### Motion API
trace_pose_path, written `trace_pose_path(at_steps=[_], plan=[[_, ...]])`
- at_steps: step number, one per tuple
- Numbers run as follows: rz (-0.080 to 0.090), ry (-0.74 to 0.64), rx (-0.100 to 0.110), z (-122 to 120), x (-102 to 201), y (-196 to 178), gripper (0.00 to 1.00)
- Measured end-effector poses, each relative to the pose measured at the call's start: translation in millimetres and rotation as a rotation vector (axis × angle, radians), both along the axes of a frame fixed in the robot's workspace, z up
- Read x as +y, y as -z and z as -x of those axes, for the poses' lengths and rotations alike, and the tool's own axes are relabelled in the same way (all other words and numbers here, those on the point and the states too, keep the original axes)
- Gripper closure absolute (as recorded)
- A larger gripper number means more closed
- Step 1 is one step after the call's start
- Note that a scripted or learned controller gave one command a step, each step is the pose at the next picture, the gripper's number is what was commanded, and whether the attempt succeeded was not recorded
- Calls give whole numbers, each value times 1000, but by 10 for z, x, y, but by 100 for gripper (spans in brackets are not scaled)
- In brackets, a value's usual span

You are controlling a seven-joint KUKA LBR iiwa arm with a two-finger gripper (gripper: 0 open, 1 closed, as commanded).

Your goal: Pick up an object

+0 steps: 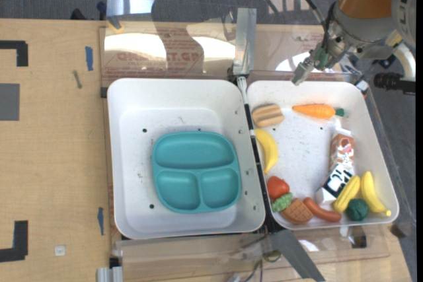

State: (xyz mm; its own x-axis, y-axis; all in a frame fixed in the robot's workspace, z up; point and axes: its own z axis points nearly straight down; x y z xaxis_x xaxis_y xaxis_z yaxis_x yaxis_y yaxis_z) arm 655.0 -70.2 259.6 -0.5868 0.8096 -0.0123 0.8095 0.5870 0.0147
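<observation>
1. The left bin (125, 142) holds a teal three-compartment plate (196, 170), lying flat a little toward 5 o'clock of the bin's middle.
2. In the right bin (301, 142), a bun-like toy bread (267, 115) lies at about 10 o'clock, near the wall between the bins.
3. Just under it, at 9 o'clock, a yellow banana (268, 148) curves along that wall.
4. At 7 o'clock a red tomato-like toy (277, 187) sits with a green leafy piece (283, 203) touching it; a waffle-patterned piece (299, 211) lies just beside those.
5. A toy sausage (322, 211) lies at 6 o'clock, touching the waffle piece.
6. An orange carrot (314, 111) lies at 12 o'clock, near the far wall, its green top pointing to 3 o'clock.
7. A small carton (338, 165) with a cow pattern lies tilted at 3 to 4 o'clock.
8. At 5 o'clock a second banana (372, 193), a smaller yellow piece (348, 193) and a dark green round toy (357, 209) crowd together.
9. The gripper (310, 69) hangs above the far rim of the right bin, at 12 o'clock, pointing toward 7 o'clock, well apart from the toys; whether its pincer is wide or narrow I cannot tell. Nothing is seen between it.
</observation>
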Motion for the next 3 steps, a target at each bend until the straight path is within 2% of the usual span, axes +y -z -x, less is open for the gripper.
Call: trace_pose_path(at_steps=[1,2,3], plan=[[-4,71,11,-129,661,-116,100],[-3,156,14,-120,1396,-55,100],[-3,201,3,-106,715,-1161,100]])
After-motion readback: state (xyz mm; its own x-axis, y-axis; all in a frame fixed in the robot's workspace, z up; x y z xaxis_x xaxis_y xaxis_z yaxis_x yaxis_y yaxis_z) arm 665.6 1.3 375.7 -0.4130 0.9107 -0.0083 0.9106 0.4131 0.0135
